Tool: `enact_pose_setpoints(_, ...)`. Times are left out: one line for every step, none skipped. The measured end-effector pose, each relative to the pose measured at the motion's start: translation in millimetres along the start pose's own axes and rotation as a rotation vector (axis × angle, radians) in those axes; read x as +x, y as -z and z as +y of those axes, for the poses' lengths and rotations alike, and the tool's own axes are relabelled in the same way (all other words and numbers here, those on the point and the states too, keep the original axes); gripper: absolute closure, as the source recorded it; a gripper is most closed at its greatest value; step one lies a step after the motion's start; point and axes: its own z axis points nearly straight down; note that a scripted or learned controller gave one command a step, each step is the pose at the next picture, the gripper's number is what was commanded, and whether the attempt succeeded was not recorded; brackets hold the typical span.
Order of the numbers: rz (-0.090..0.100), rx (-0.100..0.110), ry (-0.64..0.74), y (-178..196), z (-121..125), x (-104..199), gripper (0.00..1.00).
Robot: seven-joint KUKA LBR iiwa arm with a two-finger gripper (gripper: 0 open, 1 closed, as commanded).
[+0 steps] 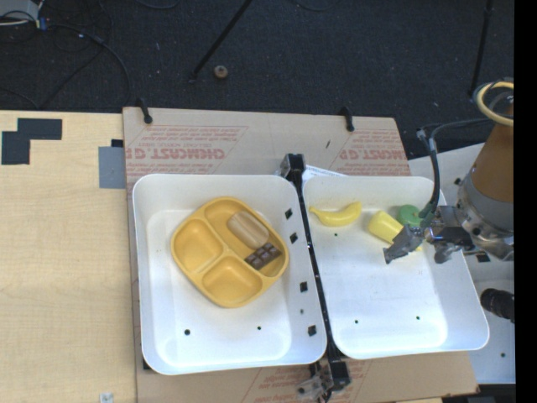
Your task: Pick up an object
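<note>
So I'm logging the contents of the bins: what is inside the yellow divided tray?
The yellow divided tray in the left bin holds a tan bread-like piece and a dark brown chocolate-like block. Whatever lies beneath those two pieces is covered.

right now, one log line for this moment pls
grey two-finger gripper: low in right white bin | beside: yellow block, green object | grasp: unconfirmed

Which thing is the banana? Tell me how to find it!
Look at the right white bin, the one the gripper reaches into. Near its top left corner, close to the divider between the bins, lies the banana. It is long and curved, unlike the blocky yellow piece and the green thing beside it.
</note>
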Motion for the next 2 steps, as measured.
enact_pose_setpoints(-0.002,-0.012,0.002,5.5,1.7,0.0,0.0)
enact_pose_setpoints(0.001,-0.004,0.002,-53.9,-6.4,4.1,0.0)
